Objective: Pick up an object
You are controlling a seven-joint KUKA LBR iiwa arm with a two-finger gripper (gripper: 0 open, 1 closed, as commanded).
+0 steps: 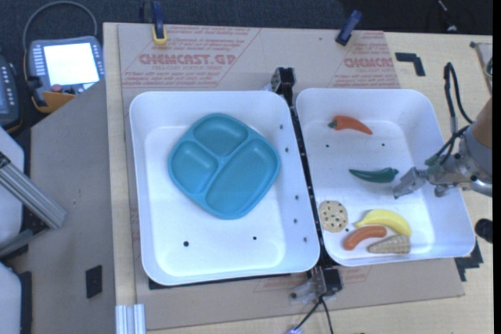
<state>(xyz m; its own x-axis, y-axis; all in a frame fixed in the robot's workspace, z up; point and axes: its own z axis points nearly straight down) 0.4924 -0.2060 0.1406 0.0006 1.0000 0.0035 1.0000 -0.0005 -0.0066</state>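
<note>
grey metal tool (pixel 409 185) with slim fingers, a black cable looping above its wrist.

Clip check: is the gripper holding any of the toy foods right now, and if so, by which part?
Nothing is held. The gripper hangs open in the right bin, its tips just right of the green pepper, with nothing between them.

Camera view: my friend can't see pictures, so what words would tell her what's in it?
A robot gripper hovers by a green pepper in the right white bin, which also holds an orange pepper, cookie, banana, sausage and wedge. The left bin holds a blue divided plate.
</note>
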